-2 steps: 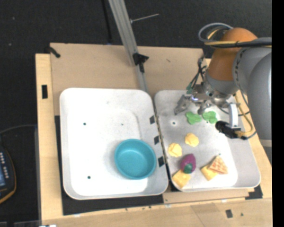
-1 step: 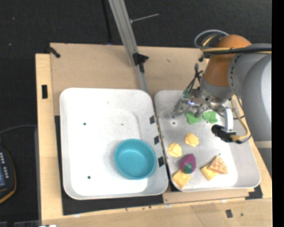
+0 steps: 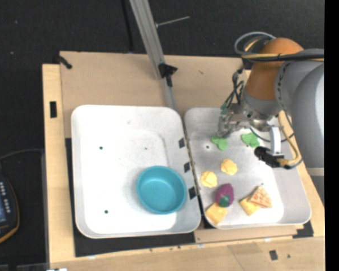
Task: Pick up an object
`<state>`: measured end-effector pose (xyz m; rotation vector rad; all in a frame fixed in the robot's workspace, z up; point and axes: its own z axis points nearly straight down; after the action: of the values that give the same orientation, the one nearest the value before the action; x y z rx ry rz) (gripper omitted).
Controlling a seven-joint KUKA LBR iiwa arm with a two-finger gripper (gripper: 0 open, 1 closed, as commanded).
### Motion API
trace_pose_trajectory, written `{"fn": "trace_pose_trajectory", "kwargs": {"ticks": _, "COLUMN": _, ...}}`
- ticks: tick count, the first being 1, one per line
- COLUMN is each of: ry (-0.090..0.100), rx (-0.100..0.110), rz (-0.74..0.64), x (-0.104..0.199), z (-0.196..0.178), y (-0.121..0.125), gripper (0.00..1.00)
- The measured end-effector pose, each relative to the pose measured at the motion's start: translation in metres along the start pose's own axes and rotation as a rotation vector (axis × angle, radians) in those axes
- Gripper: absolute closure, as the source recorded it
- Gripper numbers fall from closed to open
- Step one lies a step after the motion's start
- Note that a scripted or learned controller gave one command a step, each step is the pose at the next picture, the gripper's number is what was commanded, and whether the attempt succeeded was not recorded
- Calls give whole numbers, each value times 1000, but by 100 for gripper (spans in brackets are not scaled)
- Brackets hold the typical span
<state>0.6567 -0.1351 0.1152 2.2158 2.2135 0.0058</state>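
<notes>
Reaching low over the far end of the right bin [image 3: 296, 202], the tool [image 3: 227, 130] hangs just above or at a small green piece [image 3: 220, 143]; whether it is released or clenched cannot be told from this slant, and nothing can be confirmed as held.

Right bin, contents:
- green piece, directly under the tool, near the bin's far left corner; the likeliest target.
- second green piece [image 3: 250, 139], just beside the first, partly under the wrist.
- yellow lump [image 3: 229, 166], mid-bin, apart from the others.
- yellow lump [image 3: 208, 179], close to the left wall.
- purple item [image 3: 224, 195], touching or nearly touching a yellow block [image 3: 217, 213] at the near left corner.
- orange-and-yellow wedge [image 3: 256, 200], near edge, standing clear.

Left bin [image 3: 96, 129]: one blue bowl [image 3: 161, 189], at the near right.

Tabletop [image 3: 107, 75]: tan board carrying both bins; a grey pole [image 3: 150, 33] rises from its far side.

Handling notes, as judgement: the green piece looks thin and flat, so the tool should descend squarely until it meets the bin floor, then close across the narrowest width. The bin wall lies near on the left, so keep clear of it. Lift straight up and slowly; check that the piece rises. If it slips, the lone yellow lump mid-bin offers a bulkier, freer grasp.
</notes>
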Motion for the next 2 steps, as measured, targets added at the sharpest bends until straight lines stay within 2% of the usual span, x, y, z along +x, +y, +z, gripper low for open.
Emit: {"fn": "trace_pose_trajectory", "kwargs": {"ticks": 2, "ry": 3, "rx": 6, "rz": -5, "x": 4, "z": -94, "y": 2, "gripper": 100}}
